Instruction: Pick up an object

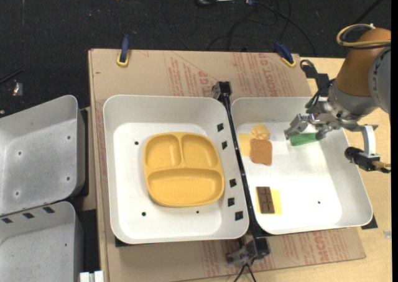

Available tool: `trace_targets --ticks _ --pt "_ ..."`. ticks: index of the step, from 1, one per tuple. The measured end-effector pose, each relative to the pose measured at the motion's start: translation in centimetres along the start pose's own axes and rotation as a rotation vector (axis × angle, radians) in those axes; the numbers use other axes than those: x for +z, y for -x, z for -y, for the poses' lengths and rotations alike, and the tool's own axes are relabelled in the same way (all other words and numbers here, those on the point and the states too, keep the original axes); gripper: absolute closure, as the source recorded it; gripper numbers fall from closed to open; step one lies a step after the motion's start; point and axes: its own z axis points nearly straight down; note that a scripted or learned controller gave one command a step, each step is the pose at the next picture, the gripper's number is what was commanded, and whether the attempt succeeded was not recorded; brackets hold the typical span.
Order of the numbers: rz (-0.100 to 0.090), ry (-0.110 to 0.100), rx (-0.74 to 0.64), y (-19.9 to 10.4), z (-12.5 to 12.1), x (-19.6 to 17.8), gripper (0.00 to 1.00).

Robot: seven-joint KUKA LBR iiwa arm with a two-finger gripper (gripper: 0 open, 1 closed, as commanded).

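My gripper [306, 127] hangs over the back of the right bin [323, 212], right above a small green object [304, 140] that lies on the bin floor and is partly covered by it. I cannot tell whether the green object is gripped. Left of it a pale yellow shell-shaped piece [259, 131] touches an orange-brown slab [261, 151]. Near the bin's front left a brown bar on a yellow card [267, 200] lies flat.
A yellow divided plate [184, 169] lies in the middle of the left bin [118, 150]. A black divider [235, 169] runs between the two bins. Grey trays [37, 150] stand off the bench at the left.
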Motion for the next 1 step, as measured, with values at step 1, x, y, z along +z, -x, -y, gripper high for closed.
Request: trace_targets --ticks 1 --pt "0.003 0.007 -0.001 -0.05 -0.14 2.20 0.00"
